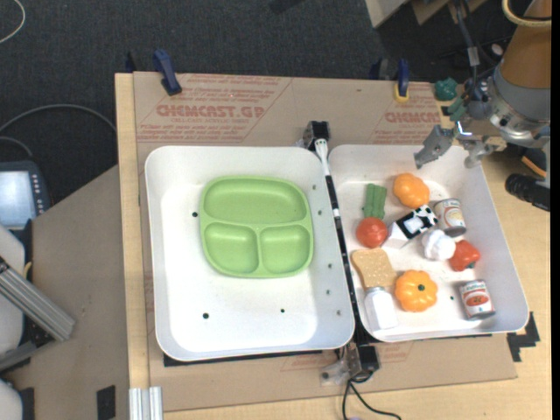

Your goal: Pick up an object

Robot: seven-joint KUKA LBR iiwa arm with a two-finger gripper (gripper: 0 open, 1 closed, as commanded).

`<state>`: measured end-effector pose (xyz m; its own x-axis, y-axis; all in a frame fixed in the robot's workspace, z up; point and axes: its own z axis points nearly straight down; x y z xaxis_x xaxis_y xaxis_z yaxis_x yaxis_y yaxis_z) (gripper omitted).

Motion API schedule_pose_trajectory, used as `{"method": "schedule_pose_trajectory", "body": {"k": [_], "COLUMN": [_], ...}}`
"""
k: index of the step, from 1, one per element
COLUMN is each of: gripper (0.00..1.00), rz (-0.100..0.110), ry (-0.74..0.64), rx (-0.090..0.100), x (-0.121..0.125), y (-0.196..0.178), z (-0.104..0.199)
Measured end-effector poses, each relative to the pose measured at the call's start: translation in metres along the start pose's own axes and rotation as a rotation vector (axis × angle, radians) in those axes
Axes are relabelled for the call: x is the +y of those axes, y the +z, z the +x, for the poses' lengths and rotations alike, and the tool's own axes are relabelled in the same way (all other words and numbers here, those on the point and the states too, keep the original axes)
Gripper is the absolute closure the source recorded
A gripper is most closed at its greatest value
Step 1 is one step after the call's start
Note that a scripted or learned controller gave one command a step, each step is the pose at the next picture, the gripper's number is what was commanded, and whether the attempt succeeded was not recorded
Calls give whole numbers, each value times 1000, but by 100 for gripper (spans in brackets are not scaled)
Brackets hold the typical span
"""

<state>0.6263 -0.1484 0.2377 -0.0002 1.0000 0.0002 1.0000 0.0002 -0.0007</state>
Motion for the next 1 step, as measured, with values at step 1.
{"method": "schedule_pose_trajectory", "body": {"k": [1], "gripper": [0], "rz": [8], "ry": [-2], "rx": [2], "x": [18], "y": [129], "z": [0]}}
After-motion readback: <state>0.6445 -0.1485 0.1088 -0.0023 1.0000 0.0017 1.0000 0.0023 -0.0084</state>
